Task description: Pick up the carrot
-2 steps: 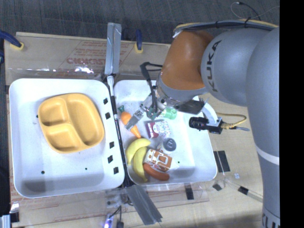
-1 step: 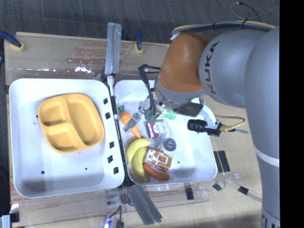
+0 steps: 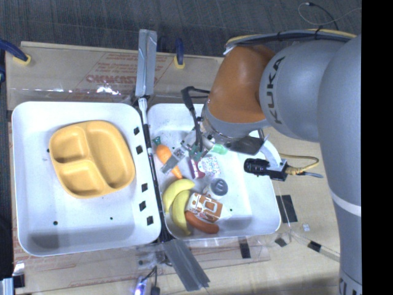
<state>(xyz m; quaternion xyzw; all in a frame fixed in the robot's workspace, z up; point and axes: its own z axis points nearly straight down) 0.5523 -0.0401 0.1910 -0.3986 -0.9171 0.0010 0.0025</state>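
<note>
Where the end effector (image 3: 191, 149) sits: low inside the right bin (image 3: 268, 209), toward its far left part, under the orange band of the arm (image 3: 242, 91).
End effector state: cannot tell whether spread or pressed together; dark parts and clutter merge beneath the wrist.
Carrot (image 3: 163, 155): lying flat in the right bin, close against its left wall, about halfway along that wall.
Carrot from end effector: just beside it, toward the bin's left wall and slightly toward the near edge; apparently not gripped.
Carrot long axis: slanted, thick end toward the far left corner, thin end seemingly pointing toward the middle of the bin; crossed partway by a grey piece, so full length hard to read.
Move needed, by judgement: a short shift toward the left wall, closing across the slant rather than along it; little room on the wall side.
Banana (image 3: 174, 203): near the carrot's thin end, toward the near left corner; likely to get nudged.
Left bin (image 3: 31, 226): holding a yellow divided plate (image 3: 92, 158), well apart from the carrot.
Desk (image 3: 307, 226): carrying both bins side by side.
</note>
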